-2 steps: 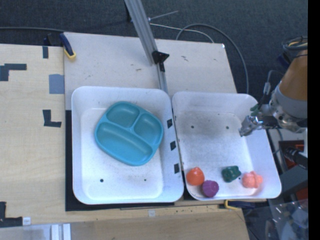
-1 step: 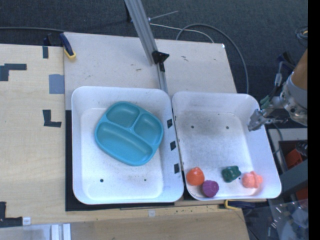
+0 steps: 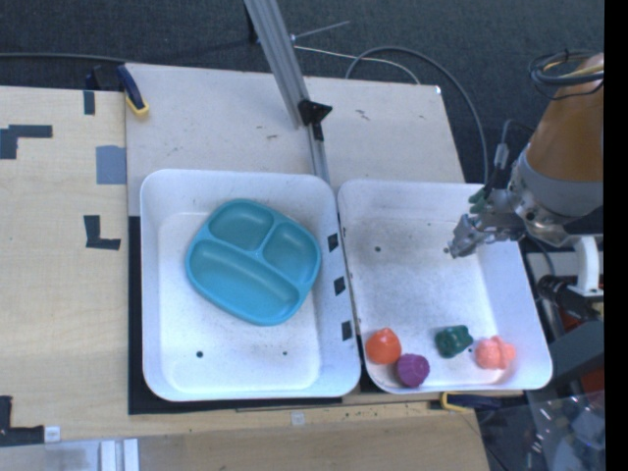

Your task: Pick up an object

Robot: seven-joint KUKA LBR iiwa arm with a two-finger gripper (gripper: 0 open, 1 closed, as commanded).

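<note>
Camera view looks down on two white bins sitting side by side on the bench. The left bin has a teal divided plate lying flat in it, three compartments, sitting a bit skewed toward the far right of that bin. The right bin has four small things lined up along its near edge: an orange piece at the left, a purple one just beside it and slightly nearer, a dark green one in the middle, and a pinkish-orange one at the right corner. The gripper comes in from the right and hangs over the far right part of the right bin, well apart from all four pieces. Can't tell how wide it's set from this angle, too small and blurry, but nothing visible in it.
</note>
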